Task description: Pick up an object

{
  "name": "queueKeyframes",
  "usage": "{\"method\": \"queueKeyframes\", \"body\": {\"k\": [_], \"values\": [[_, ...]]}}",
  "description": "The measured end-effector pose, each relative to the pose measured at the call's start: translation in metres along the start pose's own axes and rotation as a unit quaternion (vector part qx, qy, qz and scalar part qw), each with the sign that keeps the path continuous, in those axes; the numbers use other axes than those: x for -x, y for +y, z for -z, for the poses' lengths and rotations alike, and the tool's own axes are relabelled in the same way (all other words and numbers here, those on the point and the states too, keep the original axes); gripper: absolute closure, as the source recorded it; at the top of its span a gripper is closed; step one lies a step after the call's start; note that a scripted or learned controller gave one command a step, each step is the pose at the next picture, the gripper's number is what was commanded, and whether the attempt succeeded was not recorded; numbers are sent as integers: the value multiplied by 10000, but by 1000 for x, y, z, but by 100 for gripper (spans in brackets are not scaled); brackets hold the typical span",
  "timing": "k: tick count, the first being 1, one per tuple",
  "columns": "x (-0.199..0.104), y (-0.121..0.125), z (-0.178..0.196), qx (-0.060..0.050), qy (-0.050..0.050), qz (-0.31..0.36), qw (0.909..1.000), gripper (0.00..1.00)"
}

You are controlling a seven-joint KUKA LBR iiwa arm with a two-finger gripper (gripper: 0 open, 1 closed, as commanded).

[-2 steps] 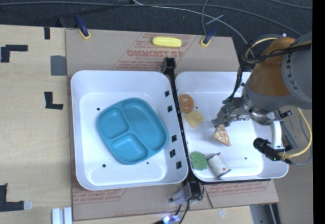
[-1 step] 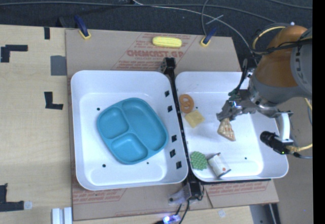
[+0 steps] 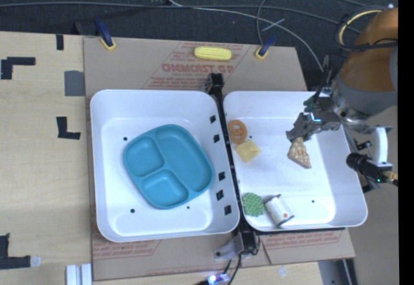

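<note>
A small white cylindrical can with a red band (image 3: pixel 279 209) lies near the front rim of the right white plastic bin (image 3: pixel 346 209), while farther back the two-finger gripper (image 3: pixel 305 132) hangs directly over a tan, wedge-shaped pastry-like piece (image 3: pixel 299 153). The wedge lies just below the fingertips, its long axis running toward the front-right; whether the jaws grip it cannot be told.

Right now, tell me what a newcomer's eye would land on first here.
The blue divided plate stands out most, lying in the left bin. Next comes the gripper, reaching in from the right over the right bin, just above a tan wedge-shaped piece. A yellow corn cob lies on the cardboard behind the bins.
</note>
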State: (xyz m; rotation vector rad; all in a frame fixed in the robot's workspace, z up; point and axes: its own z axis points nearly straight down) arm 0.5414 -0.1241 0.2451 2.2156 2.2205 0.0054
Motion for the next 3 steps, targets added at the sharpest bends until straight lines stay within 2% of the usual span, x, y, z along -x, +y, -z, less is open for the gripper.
{"method": "queueKeyframes", "body": {"k": [2, 3], "values": [[-121, -7, 4, -39, 9, 25, 10000, 100], [-182, -16, -9, -45, 9, 24, 10000, 100]]}}
